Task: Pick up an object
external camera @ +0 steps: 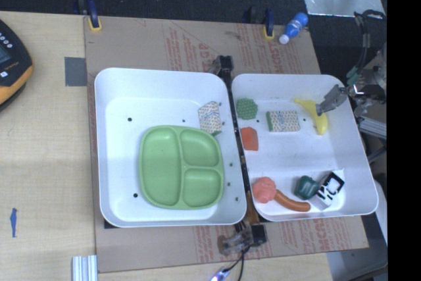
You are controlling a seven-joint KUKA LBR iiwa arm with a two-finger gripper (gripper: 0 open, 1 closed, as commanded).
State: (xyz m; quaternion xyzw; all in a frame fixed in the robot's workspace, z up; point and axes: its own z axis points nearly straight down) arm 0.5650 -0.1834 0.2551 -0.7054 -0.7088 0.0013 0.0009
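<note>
1. We take the yellow banana-shaped plastic toy [312, 113] as the likeliest target; it lies in the upper right part of the right-hand shallow white bin [348, 141], curving down toward that bin's right wall; no object is lifted yet.
2. The two-finger gripper [326, 105] sits at the banana's right side, directly over or touching it; we cannot tell whether it is released or clenched, and nothing is visibly held.
3. Just left of the banana lies a small speckled rectangular pad [283, 120]; further left are a round green knobbly toy [247, 108] and a small orange block [248, 139]; we judge the pad near enough to be nudged by a wide approach.
4. Along the bin's lower edge rest a pink rounded toy [264, 189], an orange carrot-shaped toy [291, 202], a dark green object [306, 187] and a black-and-white block [329, 188]; these are well apart from the target.
5. The left-hand white bin [115, 141] holds a light green divided plastic tray [181, 166] and a small patterned packet [210, 116] near the dividing edge.
6. To do the step well, we advise centring over the banana's thickest section, setting the jaws across its narrow width, descending vertically, then closing fully before lifting; a curved, smooth toy may roll or slip if caught near a tip.
</note>
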